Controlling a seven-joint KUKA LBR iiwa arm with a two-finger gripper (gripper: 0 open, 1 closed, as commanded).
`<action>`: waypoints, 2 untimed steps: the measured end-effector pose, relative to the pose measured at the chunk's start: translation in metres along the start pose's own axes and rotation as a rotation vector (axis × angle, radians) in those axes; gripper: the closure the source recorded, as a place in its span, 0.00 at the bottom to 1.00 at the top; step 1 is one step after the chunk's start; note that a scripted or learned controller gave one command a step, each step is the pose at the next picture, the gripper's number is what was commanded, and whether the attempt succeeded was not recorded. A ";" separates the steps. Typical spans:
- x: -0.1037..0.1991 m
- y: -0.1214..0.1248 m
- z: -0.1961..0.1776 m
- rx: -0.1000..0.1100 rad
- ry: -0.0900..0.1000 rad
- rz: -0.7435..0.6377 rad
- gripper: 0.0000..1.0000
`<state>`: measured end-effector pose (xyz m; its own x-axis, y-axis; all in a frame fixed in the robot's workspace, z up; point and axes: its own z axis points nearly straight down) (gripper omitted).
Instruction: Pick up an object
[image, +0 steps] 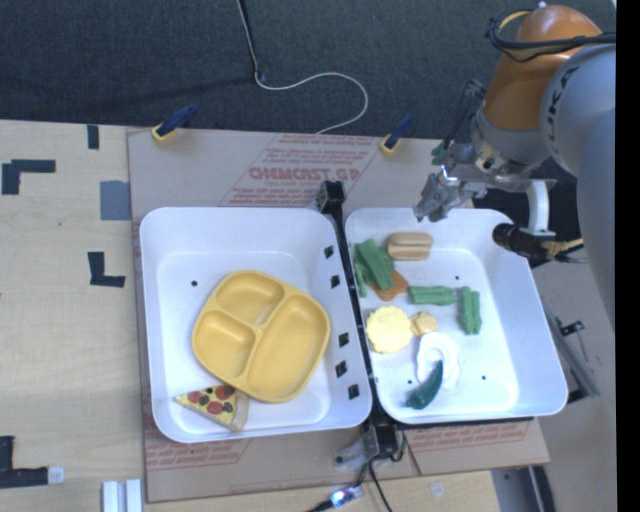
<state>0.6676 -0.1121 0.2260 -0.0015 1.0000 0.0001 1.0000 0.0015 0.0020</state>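
I see my hand (432, 207) at the right bin's (530, 330) twelve o'clock rim, above the bun (409, 245); its grip I cannot tell.

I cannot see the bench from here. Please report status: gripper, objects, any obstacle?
Gripper above right bin's far rim, holding nothing. Bread roll nearest, just below it. Green pieces crowd beside the roll. Path looks clear.

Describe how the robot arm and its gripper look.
The arm is bulky, rounded and grey, with a glossy orange band above the wrist. Thin dark cables loop beside the wrist. The gripper is small, dark metallic, with two narrow fingers.
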 end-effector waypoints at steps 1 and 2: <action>0.061 -0.005 0.000 0.004 0.001 -0.005 1.00; 0.113 -0.022 -0.009 0.004 0.002 -0.005 1.00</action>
<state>0.6454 0.0010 0.2351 -0.0068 1.0000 0.0021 1.0000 0.0068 -0.0019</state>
